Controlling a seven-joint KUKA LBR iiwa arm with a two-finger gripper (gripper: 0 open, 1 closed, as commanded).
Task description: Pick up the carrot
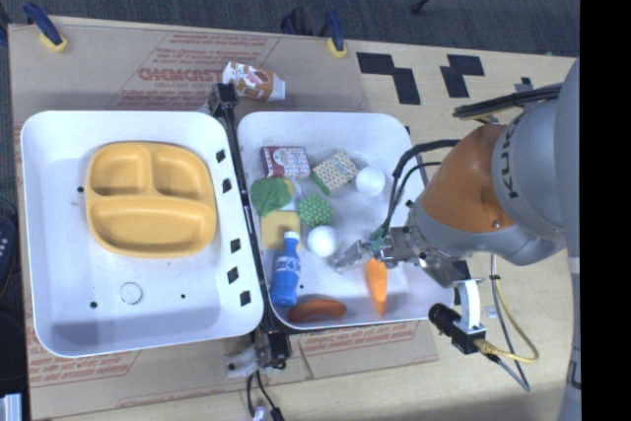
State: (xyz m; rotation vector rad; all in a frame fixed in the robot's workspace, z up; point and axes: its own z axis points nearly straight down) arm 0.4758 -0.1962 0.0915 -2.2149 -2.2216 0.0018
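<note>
One carrot (377, 283) is lying in the right bin (394, 127), near its front right part, its orange body pointing toward the front wall. The gripper (373, 251) is hanging directly over the carrot's upper end and seems to be touching it; whether the fingers are spread or clamped I cannot tell, since the wrist is covering them from above. Nothing is showing the carrot lifted off the bin floor. Just left of the gripper a white ball (321, 241) is sitting, with a blue bottle (286, 271) beyond it and a red sausage (315, 310) lying along the front wall. Further back, a second white ball (370, 180) is resting beside a patterned block (335, 172). A yellow divided plate (151, 195) is occupying the left bin (39, 242).
</note>
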